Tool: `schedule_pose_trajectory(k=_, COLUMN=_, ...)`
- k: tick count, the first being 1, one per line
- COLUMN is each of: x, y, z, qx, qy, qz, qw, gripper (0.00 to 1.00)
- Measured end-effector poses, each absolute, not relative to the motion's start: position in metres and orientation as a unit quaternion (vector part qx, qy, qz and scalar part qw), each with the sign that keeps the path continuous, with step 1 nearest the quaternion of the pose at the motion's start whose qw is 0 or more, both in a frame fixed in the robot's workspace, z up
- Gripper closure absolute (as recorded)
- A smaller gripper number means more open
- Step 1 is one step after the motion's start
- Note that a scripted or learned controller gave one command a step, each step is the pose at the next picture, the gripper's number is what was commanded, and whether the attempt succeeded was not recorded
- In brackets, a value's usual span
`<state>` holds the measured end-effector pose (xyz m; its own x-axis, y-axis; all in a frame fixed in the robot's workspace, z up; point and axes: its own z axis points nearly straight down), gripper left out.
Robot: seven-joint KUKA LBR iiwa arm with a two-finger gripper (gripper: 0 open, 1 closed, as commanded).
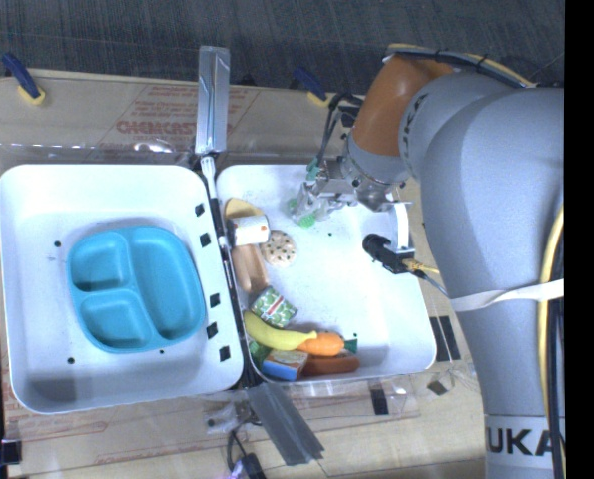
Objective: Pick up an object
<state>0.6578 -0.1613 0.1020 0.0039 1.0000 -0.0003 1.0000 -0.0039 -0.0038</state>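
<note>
You see a desk [97, 118] carrying two white bins side by side. The left bin [37, 208] holds a blue divided tray [132, 287] at its centre. In the right bin [396, 317], the objects crowd the left wall and lower edge: a cookie [280, 249], a green packet [274, 307], a banana [277, 335] and a carrot [321, 344]. The bin's centre and right floor are bare. The pincer [316, 200] sits at the bin's upper edge, over a pale green item [303, 208]; you cannot tell how far it is open.
</note>
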Motion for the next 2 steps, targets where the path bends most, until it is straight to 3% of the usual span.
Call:
schedule_pose_trajectory(k=1, x=0.660, y=-0.105, z=0.195, qx=-0.683, qy=-0.730, qz=-0.0031, qw=-0.003, gripper=1.00)
schedule_pose_trajectory(k=2, x=0.627, y=-0.074, z=0.237, qx=-0.668, qy=-0.744, qz=-0.0009, qw=0.000, gripper=1.00)
